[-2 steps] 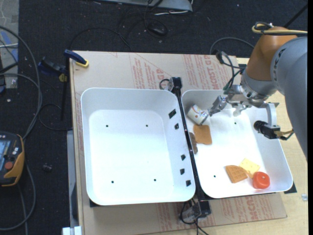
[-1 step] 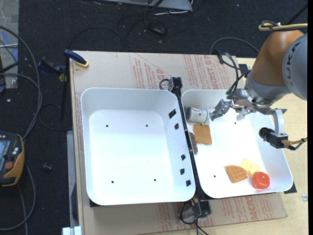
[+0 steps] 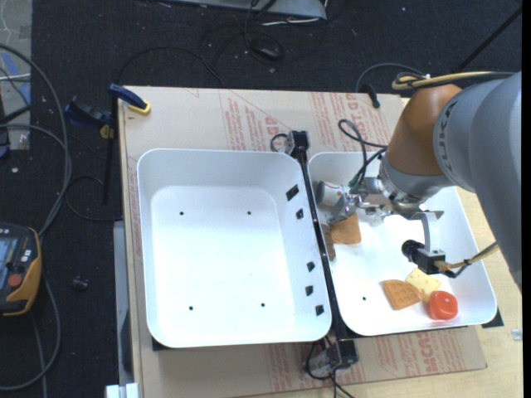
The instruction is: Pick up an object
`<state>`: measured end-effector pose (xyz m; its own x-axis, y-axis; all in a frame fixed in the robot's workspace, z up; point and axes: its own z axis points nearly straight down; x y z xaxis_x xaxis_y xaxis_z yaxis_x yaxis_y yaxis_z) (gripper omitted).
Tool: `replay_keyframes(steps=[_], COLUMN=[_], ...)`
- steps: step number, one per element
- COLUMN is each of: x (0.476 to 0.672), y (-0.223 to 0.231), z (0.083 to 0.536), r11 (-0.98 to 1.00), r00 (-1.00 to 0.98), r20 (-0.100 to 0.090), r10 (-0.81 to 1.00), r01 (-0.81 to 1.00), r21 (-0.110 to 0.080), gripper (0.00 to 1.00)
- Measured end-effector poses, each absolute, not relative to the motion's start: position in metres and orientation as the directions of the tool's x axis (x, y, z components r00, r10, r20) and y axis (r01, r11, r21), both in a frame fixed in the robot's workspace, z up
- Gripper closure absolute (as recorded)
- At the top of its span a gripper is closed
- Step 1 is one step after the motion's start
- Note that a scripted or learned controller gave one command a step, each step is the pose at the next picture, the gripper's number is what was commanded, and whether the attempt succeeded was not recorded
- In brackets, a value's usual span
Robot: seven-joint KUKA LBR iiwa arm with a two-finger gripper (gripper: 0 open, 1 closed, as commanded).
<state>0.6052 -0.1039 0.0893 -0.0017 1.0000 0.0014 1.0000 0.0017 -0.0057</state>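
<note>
My gripper reaches into the left part of the right white bin, close to the wall it shares with the other bin. A tan bread-like piece lies right under the gripper's tip, touching or nearly touching it. At the bin's front right lie an orange waffle-like square, a pale yellow piece and a red round thing, all close together and apart from the gripper.
The left white bin stands beside the right one, with a black divider rail between them. The grey arm with its orange band covers the right bin's back right. Cables lie on the floor beyond the bench.
</note>
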Motion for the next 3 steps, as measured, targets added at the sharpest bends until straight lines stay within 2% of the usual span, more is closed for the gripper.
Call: replay_keyframes(steps=[1,2,3], x=[0.607,0.607,0.625], y=[-0.106,-0.105,-0.166], z=[0.103,0.103,0.293], r11=[0.000,0.000,-0.002], r00=[0.000,0.000,0.002], r20=[0.000,0.000,-0.004], r10=[1.000,1.000,1.000], r01=[1.000,1.000,1.000], r21=[0.002,0.001,0.013], gripper=[1.00,0.00,0.00])
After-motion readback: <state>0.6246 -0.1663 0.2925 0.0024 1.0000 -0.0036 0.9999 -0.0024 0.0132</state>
